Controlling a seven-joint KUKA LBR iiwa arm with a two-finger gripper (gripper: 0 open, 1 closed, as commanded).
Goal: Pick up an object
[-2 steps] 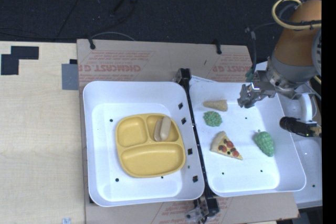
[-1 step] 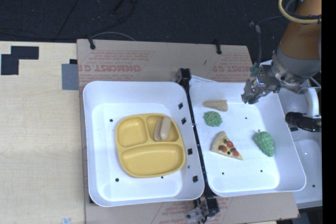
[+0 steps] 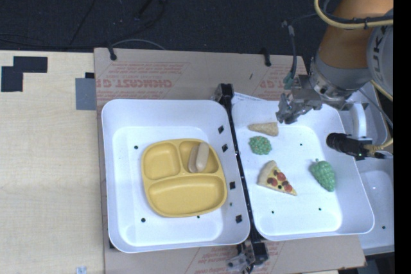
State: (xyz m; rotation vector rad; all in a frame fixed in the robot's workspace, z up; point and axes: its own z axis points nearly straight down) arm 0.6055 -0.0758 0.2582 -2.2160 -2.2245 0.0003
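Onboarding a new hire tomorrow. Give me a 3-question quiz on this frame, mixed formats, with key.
1. True or false: the sausage lies in a small compartment of the yellow tray.
2. Multiple choice: which item lies nearest the tool?
A. pizza slice
B. tan wedge
C. grapes
3. Fill in: the yellow tray sits in the ____ bin as the camera sees it.

Key:
1. True
2. B
3. left
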